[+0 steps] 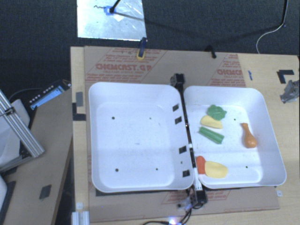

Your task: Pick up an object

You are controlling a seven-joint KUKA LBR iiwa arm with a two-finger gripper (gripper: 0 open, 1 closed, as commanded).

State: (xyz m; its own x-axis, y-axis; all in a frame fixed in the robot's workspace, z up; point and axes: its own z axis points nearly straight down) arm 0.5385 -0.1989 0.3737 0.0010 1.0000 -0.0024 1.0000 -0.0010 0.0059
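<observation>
- Right bin (269, 139) holds all six small objects; none is lifted.
- Green leafy piece (216, 111) sits toward the far side of the bin, touching the upper yellow piece (211, 122) just in front of it.
- Green stick (211, 135) lies at a slant just in front of that yellow piece.
- Orange drumstick (248, 136) lies apart to the right, fat end toward the near side.
- Red piece (200, 164) sits at the near-left corner against the divider wall, touching the lower yellow piece (216, 169) on its right.
- Left bin (101, 125) sits beside the right one, rims touching.
- Gripper (290, 91): a grey part shows at the right edge, over the bench outside the right bin and well apart from all objects; nothing is seen in it, and I cannot tell whether it is spread or closed.
- Both bins rest on a cardboard sheet (122, 65) with red print.
- Yellow clip (141, 54) is at the sheet's far edge.
- Shiny sheet (111, 11) lies on the dark floor beyond.
</observation>
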